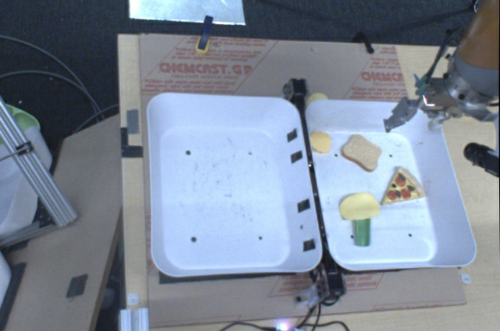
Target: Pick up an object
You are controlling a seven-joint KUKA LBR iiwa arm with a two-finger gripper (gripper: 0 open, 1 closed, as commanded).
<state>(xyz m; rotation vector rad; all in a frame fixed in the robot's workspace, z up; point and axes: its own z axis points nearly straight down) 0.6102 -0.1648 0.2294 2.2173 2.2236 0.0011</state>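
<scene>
Camera view: the arm [478, 48] reaches in from the right, and its gripper [406, 113] hangs above the far right corner of the right bin [449, 240]. Whether the claw is released or clenched cannot be told at this angle; nothing is seen in it. All candidate items lie in the right bin: a bread slice [362, 153], a pizza slice [402, 187], a small yellow disc [320, 141], a yellow chip [358, 205] touching a green block [362, 232]. The left bin [168, 119] holds nothing. Judged status: no item is lifted yet; descent, closing and lifting remain.
</scene>
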